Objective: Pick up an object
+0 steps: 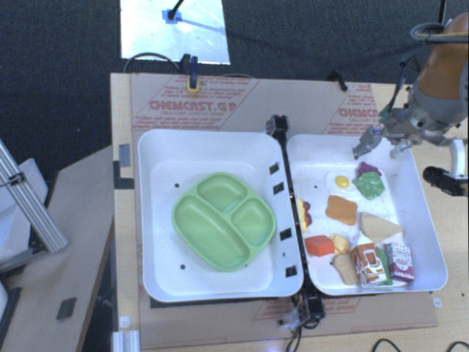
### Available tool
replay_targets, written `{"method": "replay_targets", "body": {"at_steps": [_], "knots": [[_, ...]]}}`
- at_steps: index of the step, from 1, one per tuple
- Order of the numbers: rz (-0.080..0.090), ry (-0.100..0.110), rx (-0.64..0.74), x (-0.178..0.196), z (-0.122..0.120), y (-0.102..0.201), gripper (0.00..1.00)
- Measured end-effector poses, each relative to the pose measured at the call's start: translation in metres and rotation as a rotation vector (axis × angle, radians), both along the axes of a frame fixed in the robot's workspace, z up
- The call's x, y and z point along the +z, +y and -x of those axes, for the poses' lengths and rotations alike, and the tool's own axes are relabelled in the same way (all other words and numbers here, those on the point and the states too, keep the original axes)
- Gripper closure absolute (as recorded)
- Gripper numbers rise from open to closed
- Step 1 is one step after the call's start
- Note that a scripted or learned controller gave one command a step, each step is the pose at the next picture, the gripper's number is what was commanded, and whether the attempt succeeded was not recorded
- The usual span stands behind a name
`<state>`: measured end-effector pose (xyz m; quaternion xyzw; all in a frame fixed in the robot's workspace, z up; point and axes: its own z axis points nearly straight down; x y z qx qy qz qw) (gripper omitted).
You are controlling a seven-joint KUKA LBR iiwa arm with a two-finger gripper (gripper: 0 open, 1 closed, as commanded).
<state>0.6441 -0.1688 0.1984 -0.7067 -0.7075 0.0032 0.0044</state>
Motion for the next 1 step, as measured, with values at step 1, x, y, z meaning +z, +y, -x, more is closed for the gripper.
{"method": "replay_targets", "body": {"at_steps": [1], "knots": [[0.002, -0.013, 0.002, 0.0080, -0.0030, 0.0003, 0.00]]}}
